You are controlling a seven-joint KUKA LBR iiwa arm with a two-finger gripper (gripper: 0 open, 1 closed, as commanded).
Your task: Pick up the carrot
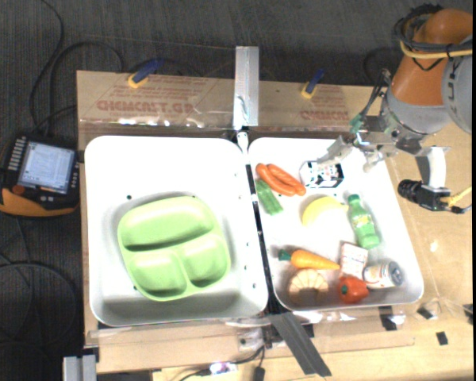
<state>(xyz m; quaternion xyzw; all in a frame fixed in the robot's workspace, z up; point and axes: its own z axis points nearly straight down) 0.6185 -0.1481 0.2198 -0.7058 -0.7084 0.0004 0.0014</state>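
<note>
The carrot (311, 259) is orange with a small green top. It lies on its side in the front part of the right bin (404, 213), with the leafy end pointing left. My gripper (335, 152) hovers at the back of that bin, far from the carrot. It is just above a black and white carton (322, 174). Nothing shows between the gripper and the carrot but other food items.
Around the carrot lie a yellow lemon (321, 209), a green bottle (364, 221), a small box (353, 258), a can (381, 274), a red tomato (351, 290) and a bread roll (308, 282). Orange sausages (280, 178) and a green vegetable (268, 197) sit by the divider. The left bin (103, 181) holds a green divided plate (174, 244).
</note>
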